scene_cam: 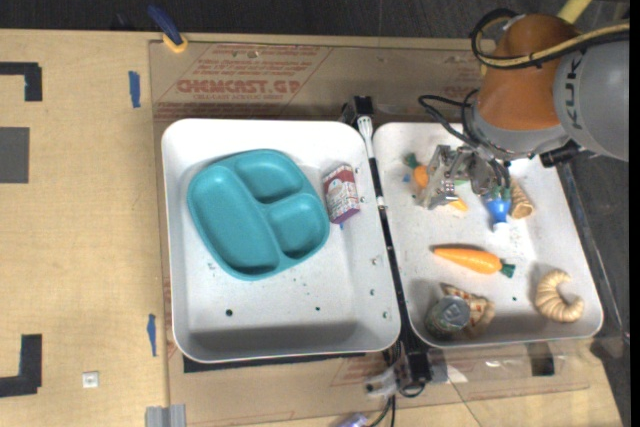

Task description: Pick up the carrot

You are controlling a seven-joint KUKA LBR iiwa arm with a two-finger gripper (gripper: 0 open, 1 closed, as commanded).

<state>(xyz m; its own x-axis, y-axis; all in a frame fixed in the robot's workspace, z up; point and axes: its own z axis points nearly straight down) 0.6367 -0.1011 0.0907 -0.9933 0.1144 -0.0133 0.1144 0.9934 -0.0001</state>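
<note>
A teal divided tray (258, 212) fills the left bin (190, 315) on the table (80, 215). The pincer (468, 183) hovers in the right bin (585, 260), grip state unclear. The carrot (468, 259) lies apart below it, near a croissant (558, 296).

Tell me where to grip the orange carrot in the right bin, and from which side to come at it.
Grip the orange carrot with the green stem end across its thick middle, coming straight down from above. It lies flat on the floor of the right white bin, long axis running left to right, so the fingers should close front to back across the narrow width. Bare floor on both long sides probably gives clearance; the claw hovers behind it.
</note>
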